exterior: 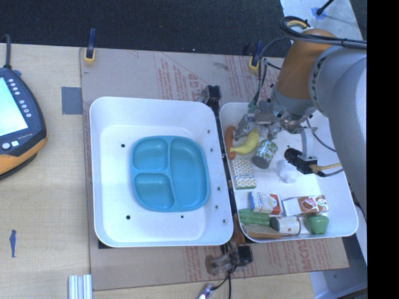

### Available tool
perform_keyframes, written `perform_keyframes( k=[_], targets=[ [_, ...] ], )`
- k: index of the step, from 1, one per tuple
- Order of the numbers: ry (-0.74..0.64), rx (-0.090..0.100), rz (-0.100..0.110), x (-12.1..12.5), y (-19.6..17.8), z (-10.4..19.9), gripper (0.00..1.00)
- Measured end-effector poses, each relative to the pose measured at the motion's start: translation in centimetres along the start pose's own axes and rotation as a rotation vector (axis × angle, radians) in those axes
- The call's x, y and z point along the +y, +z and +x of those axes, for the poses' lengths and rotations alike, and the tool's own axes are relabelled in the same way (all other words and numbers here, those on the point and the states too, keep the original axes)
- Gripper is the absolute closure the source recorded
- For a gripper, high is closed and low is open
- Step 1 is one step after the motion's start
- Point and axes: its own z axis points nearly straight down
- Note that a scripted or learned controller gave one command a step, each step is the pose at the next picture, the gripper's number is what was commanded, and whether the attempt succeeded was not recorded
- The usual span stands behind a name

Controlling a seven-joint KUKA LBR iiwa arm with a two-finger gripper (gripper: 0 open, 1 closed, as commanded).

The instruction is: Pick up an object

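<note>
Far to the gripper's left, off the bench mat, lies the teach pendant [15, 126]; you can ignore it. Nearer, still on the left, sits the left bin [106, 167] with a blue divided plate [169, 172] flat in its middle and nothing on the plate. The right bin [349, 217] is where you are working, and the gripper [260, 129] hangs low over its far end, the arm [312, 67] reaching in from the right.

Just under and slightly left of the gripper lies a yellow banana [245, 144], with an orange carrot-like piece [229, 139] beside it against the bin wall. Just below it, a small can [265, 153] lies tilted. I cannot tell how wide the tool stands, nor whether anything is caught in it; the wrist hides that.

I judge the banana or the can to be your likeliest target. Pick one and centre on it, since the two lie almost touching and a closing grip could nudge the other away. Come straight down and lift slowly.

Toward you from the gripper lie a patterned packet [244, 179], two small cartons [267, 202], a green vegetable [254, 217] and a green apple [318, 223].
</note>
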Motion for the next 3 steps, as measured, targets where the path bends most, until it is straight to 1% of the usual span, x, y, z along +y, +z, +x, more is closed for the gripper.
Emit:
perform_keyframes(
  k=[1, 2, 3],
  targets=[
    [0.001, 0.001, -0.007, 0.2, -0.1, -0.9, 0.0],
    [-0.001, -0.001, -0.005, -4.1, 0.0, -0.2, 0.0],
    [-0.002, -0.001, -0.005, -6.5, 0.0, 0.3, 0.0]
  ],
)
